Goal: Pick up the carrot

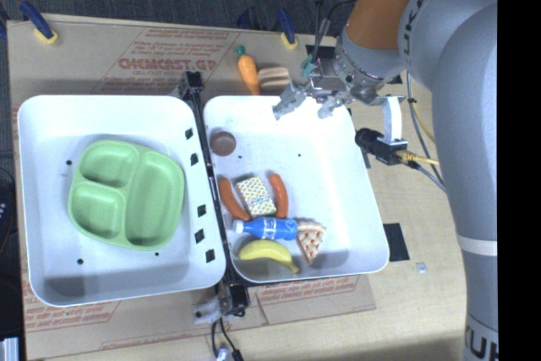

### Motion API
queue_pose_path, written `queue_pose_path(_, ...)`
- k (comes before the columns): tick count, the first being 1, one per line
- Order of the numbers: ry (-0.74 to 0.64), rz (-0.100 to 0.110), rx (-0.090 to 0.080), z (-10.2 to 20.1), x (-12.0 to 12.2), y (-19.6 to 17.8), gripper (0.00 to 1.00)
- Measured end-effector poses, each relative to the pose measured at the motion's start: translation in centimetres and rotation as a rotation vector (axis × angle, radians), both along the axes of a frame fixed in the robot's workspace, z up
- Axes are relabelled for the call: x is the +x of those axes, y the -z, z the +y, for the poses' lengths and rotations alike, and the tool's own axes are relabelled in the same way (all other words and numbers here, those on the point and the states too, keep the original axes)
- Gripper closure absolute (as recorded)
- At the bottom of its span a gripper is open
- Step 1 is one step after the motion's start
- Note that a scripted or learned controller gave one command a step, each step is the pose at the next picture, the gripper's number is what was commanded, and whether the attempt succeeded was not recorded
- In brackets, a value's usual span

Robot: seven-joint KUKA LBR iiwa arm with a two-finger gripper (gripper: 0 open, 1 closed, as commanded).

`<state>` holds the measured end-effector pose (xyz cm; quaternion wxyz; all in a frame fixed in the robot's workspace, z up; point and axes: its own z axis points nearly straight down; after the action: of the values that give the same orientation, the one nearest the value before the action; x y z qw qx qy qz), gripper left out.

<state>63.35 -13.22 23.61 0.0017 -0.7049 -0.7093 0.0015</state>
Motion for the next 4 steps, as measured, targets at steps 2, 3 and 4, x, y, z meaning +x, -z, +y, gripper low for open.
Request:
queue_pose_path(2, 0.165, -0.002, 0.000, 4.3, 2.3, 4.3, 0.00)
queue_pose_path(3, 0.384, 0.001, -0.001, -3.1, 2.2, 8.6, 0.00)
queue_pose_path(4, 0.551, 0.004, -0.001, -6.3, 2.2, 14.5, 0.00)
